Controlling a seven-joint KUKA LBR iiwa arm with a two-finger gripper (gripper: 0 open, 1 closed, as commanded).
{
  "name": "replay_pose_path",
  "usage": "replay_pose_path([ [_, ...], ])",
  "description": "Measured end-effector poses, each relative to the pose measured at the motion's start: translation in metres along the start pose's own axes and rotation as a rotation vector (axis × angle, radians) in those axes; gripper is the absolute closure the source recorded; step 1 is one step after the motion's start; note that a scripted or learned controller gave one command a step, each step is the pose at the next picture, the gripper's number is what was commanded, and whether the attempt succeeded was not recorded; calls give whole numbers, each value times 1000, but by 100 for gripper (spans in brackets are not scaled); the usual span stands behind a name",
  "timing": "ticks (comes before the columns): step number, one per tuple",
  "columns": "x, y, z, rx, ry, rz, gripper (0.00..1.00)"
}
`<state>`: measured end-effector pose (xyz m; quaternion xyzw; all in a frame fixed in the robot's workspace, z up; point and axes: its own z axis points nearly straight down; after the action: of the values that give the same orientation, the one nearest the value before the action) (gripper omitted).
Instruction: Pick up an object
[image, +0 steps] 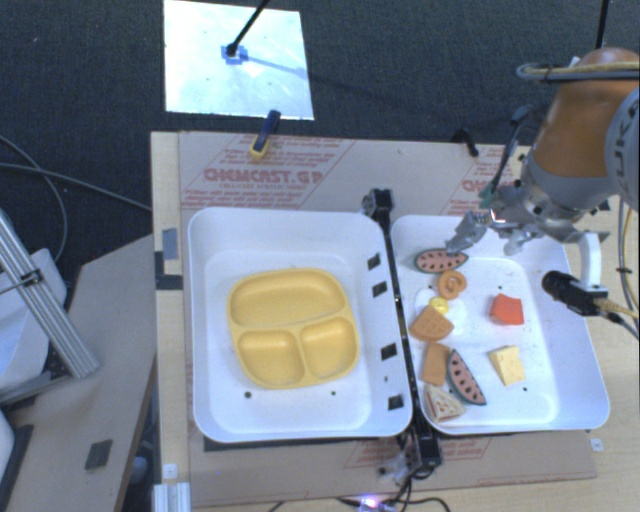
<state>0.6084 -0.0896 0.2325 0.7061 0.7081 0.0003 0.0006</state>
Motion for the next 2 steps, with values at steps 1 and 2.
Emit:
replay_pose_path([
  [1,-50,60,122,1,-2,3,0],
  [2,-117,-25,130,6,-1,10,0],
])
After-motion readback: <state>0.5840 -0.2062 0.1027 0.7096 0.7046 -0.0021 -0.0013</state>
